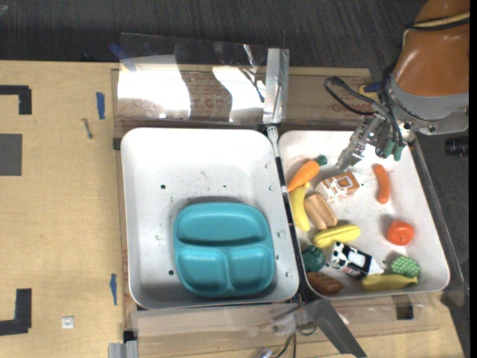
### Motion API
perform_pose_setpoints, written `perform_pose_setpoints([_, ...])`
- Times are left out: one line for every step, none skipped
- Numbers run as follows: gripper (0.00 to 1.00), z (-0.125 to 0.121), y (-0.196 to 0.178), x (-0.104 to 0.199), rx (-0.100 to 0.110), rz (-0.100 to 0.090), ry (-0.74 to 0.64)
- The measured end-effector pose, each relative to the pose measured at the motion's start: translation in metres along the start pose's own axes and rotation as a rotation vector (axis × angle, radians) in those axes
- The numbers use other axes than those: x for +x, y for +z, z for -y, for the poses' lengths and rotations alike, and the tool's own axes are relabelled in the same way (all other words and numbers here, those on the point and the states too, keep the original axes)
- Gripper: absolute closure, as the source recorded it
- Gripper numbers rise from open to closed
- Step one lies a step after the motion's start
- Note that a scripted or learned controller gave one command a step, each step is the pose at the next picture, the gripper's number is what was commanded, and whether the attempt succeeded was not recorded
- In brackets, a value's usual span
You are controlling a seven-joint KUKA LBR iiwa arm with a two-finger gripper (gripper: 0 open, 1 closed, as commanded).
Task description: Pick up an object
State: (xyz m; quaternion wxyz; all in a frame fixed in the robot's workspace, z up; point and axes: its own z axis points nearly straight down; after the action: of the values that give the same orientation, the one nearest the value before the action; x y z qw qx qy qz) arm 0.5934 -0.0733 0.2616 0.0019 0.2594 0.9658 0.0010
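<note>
Two white bins sit side by side. One blue tray is there. One carrot, three bananas and one tomato lie below the gripper.

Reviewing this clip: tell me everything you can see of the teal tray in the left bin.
The teal tray is a rounded-rectangle divided plate that looks like smooth moulded plastic, with three shallow compartments: one long one across the far side and two smaller ones side by side nearer the camera. It lies flat, right way up, in the near half of the left bin, its near edge close to the bin's near wall. No food items sit in its compartments.
</note>
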Motion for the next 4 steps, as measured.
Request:
perform_pose_setpoints([1.00,-0.077,0.028,-0.012,-0.001,-0.001,-0.029])
perform_pose_setpoints([1.00,-0.072,-0.028,-0.003,-0.004,0.010,-0.077])
perform_pose_setpoints([1.00,-0.051,-0.005,-0.008,0.002,-0.002,-0.310])
perform_pose_setpoints([1.00,-0.052,-0.018,-0.010,-0.002,0.008,-0.310])
